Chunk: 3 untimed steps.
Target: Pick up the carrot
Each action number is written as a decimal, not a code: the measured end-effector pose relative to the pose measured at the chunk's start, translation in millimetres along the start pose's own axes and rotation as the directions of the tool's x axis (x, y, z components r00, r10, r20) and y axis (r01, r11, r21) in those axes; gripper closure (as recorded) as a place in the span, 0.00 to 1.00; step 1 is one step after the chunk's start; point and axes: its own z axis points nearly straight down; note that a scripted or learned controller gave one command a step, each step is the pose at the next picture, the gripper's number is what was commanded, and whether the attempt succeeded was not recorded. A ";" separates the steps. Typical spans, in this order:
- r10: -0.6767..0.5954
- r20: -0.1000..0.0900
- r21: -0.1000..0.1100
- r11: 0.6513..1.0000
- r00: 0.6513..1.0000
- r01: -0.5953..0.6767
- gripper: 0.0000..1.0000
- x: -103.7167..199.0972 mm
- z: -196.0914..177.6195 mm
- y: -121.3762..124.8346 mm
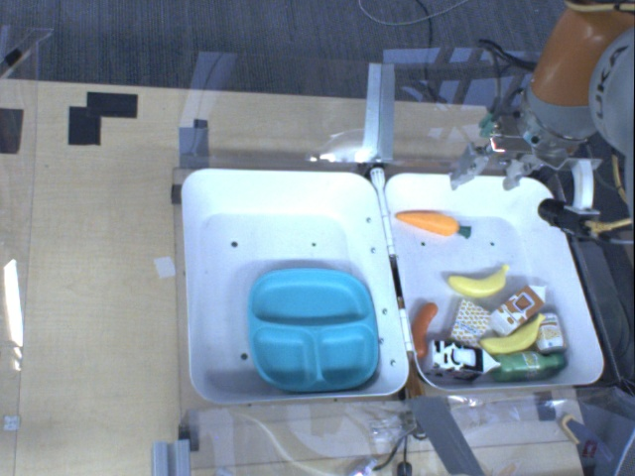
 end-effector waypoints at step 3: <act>-0.412 0.003 -0.003 0.911 0.911 0.412 0.00 -61.1 68.3 -35.3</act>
